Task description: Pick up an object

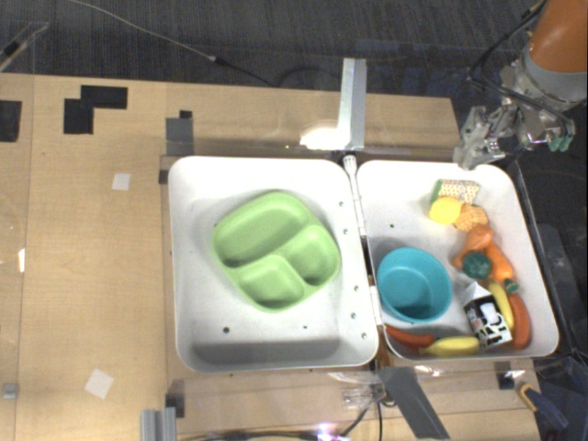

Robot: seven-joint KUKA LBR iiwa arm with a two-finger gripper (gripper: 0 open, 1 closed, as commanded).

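I am hovering my pincer [480,141] over the far rim of the right bin [524,211], carrying nothing; whether it is apart or together, I cannot tell. The toy food [457,202] is lying just below it, awaiting a descent.

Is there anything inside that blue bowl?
The blue bowl looks empty; its inner floor shows bare. A red toy and a banana lie at its near rim, partly hidden.

You see a matt wooden bench [83,274], two smooth white plastic bins [266,352], a matt green plastic tray [276,249], and a glossy blue bowl [413,283].
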